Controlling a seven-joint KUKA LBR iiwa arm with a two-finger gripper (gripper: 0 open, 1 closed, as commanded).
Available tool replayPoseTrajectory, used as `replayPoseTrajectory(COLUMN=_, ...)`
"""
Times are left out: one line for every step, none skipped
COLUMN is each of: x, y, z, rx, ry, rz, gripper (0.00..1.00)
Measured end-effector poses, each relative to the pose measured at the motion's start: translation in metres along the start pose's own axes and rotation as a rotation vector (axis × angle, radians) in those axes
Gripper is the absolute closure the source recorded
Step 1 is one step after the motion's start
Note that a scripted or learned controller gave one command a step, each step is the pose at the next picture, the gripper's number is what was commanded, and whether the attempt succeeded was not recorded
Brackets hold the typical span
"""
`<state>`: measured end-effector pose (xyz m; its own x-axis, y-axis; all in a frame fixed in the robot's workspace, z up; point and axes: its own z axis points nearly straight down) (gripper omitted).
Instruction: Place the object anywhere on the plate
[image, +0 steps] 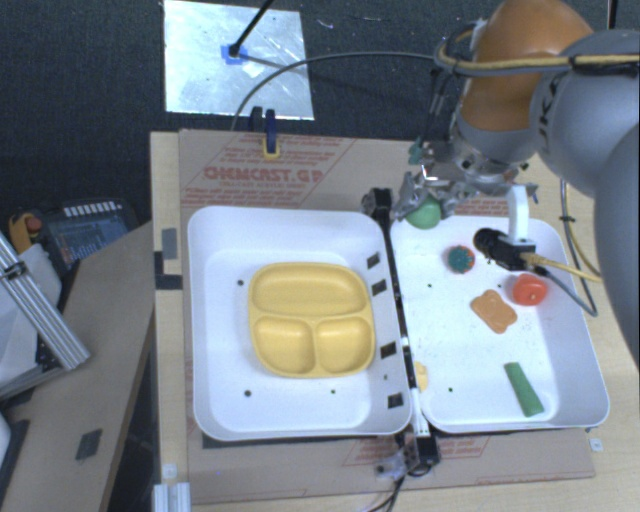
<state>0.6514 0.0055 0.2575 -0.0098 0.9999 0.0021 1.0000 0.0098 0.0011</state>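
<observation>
Green, rounded object (424, 214) is seen pinched between the fingers of the gripper (427, 205) above the right bin's far-left corner. Carrying is judged underway; next, it must be moved left over the yellow compartmented plate (307, 318).

Yellow divided plate (308, 330): smooth moulded plastic, soft sheen. Both white bins (215, 300): smooth plastic, matt, a few dark specks. Board under them (300, 165): brown cardboard, matt, printed red. Sheet behind (238, 60): shiny crinkled foil. Arm shell (590, 120): smooth grey, satin; orange band (515, 50) glossy. Claw (428, 205): bare metal parts, bright glints. Green block (523, 388): matt, looks like plastic.
</observation>
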Motion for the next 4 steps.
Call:
replayPoseTrajectory(x=0.047, y=0.001, z=0.024, rx=0.001, ry=-0.001, rz=0.001, gripper=1.00)
replayPoseTrajectory(x=0.102, y=0.003, z=0.039, rx=0.000, ry=0.000, rz=0.001, gripper=1.00)
replayPoseTrajectory(x=0.116, y=-0.013, z=0.027, rx=0.001, ry=-0.001, rz=0.004, gripper=1.00)
replayPoseTrajectory(x=0.115, y=-0.012, z=0.027, rx=0.000, ry=-0.001, rz=0.004, gripper=0.00)
